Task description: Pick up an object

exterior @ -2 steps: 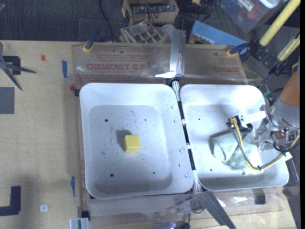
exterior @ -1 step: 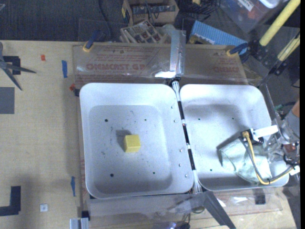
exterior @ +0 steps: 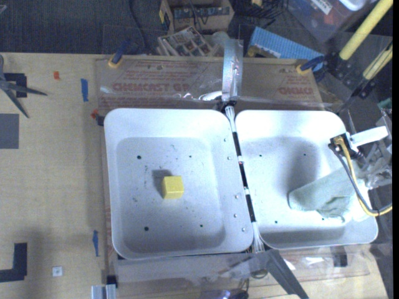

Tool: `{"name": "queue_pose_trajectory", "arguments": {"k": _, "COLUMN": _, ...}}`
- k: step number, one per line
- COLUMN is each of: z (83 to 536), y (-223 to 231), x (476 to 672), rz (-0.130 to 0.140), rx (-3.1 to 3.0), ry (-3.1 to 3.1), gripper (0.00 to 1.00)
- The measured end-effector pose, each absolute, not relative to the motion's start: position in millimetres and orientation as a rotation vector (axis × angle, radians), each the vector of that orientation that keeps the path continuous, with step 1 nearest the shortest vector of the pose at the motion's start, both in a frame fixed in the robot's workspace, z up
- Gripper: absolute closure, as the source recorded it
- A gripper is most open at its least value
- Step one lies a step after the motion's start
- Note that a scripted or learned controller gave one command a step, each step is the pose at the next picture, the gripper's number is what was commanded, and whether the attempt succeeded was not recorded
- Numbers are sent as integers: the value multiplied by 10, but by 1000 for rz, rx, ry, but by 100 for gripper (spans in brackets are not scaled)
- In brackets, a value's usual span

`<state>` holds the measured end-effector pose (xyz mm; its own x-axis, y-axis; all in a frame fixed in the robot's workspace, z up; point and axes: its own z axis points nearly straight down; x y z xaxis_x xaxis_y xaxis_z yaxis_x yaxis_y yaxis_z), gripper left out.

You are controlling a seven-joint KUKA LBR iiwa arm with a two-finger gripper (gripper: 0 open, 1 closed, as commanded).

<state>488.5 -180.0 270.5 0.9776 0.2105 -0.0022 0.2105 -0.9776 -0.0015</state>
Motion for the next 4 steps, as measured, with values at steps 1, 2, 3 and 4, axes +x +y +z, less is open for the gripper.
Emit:
{"name": "queue_pose_trajectory", "arguments": {"k": 1, "z": 2772, "y": -1861, "x": 4947, "rz": 3, "rx": -3070, "ry": -668, "gripper": 100}}
{"name": "queue_pose_trajectory", "arguments": {"k": 2, "z": 2512, "y": -1959, "x": 4797, "rz": 7, "rx": -3121, "ry": -321, "gripper": 100}}
{"name": "queue_pose_trajectory", "arguments": {"k": 3, "z": 2604, "y": -1956, "x": 4801, "rz": 10, "rx": -3120, "ry": -323, "gripper": 100}}
{"name": "queue_pose_trajectory", "arguments": {"k": 4, "z": 3223, "y": -2171, "x": 4939, "rz": 3, "rx": -3121, "ry": -352, "gripper": 100}}
